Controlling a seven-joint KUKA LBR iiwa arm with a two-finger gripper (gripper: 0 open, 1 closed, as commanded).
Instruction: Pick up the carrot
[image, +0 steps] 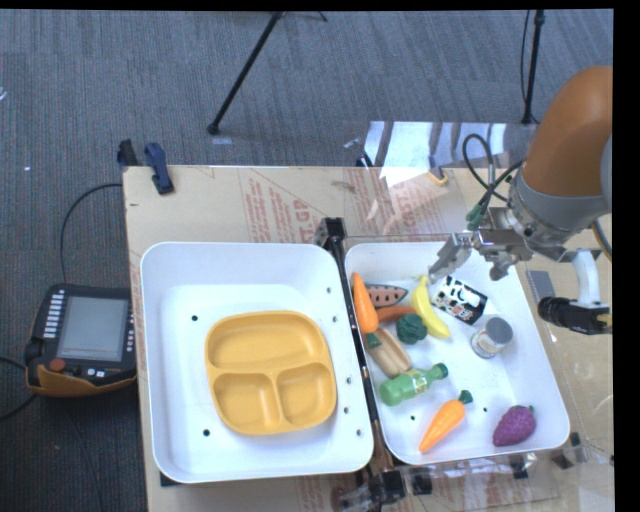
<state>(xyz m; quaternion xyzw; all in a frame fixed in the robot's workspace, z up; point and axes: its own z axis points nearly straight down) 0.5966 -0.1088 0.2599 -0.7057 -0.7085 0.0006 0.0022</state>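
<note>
Nearest the front edge of the right bin (545, 350) lie two things: the carrot (444, 421), orange with a green top, lying on a slant near the bin's front middle, and to its right a purple bunch of grapes (513, 425) in the front right corner. The two sit near each other but apart. Just behind the carrot and to its left, a green bottle (411, 385) lies on its side, and a tan, bread-like piece (389, 354) rests touching its far end.

The left bin (165, 300) carries a yellow divided plate (270, 371) with three compartments, sitting flat in its middle.

Farther back in the right bin, a small silver can (491, 337) stands toward the right side, a dark green vegetable (410, 328) sits near the middle, and a yellow banana (430, 311) curves just behind it. A black-and-white carton (460, 300) lies beside the banana's right. Along the left wall a second long orange piece (364, 303) lies against the divider, with a slice-shaped toy (386, 296) next to it.

Above the far right part of that bin hangs the claw (470, 262), well apart from the carrot; I cannot tell how it is set, and nothing shows caught in it. The grey arm with its orange band (570, 130) rises behind it.

On the floor to the left of the table (250, 205) lies a handheld control pad (85, 335).
</note>
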